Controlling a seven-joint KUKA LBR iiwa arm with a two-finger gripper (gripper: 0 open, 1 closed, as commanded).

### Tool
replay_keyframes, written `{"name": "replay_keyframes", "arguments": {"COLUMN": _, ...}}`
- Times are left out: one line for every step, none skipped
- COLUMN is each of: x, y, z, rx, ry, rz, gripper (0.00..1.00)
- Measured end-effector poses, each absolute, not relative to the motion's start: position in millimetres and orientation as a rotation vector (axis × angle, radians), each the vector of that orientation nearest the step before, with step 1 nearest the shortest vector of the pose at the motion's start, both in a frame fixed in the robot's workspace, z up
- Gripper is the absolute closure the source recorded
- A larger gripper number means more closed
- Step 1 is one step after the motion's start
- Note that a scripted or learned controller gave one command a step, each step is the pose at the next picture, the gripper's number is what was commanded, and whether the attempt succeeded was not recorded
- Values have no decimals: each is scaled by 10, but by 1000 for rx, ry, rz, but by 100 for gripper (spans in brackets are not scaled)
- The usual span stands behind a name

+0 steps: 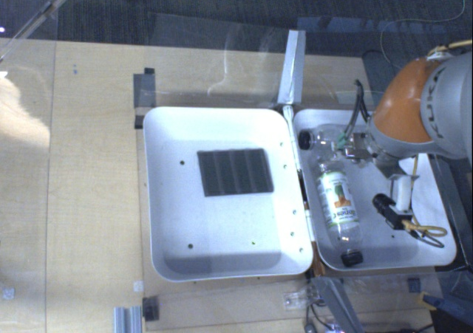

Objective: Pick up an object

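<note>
Pale wooden bench (74,198) at the left of the frame, matt, with a faint grain showing. At centre, the wide white plastic bin (222,269) looks smooth, with a soft sheen along its rim, and the dark ribbed rectangular mat (235,172) inside reads dull and ridged. Over on the right, the clear plastic bottle (337,202) glints around its printed label, and the arm's orange band (403,106) is shiny.

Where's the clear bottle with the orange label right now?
The bottle lies on its side in the right bin, along the wall nearest the left bin, black cap toward the picture's bottom.
</note>
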State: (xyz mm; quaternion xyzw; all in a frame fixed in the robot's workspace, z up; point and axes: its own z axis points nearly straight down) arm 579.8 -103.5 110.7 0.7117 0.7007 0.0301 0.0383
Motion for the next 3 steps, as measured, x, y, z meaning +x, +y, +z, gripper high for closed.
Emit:
{"name": "replay_keyframes", "arguments": {"x": 5772, "y": -998, "z": 1128, "rx": 2120, "ry": 2201, "rz": 97, "gripper": 0}}
{"name": "replay_keyframes", "arguments": {"x": 5759, "y": -1180, "z": 1177, "rx": 1960, "ry": 2319, "rz": 99, "gripper": 0}}
{"name": "replay_keyframes", "arguments": {"x": 5925, "y": -1092, "z": 1677, "rx": 2111, "ry": 2317, "rz": 8, "gripper": 0}}
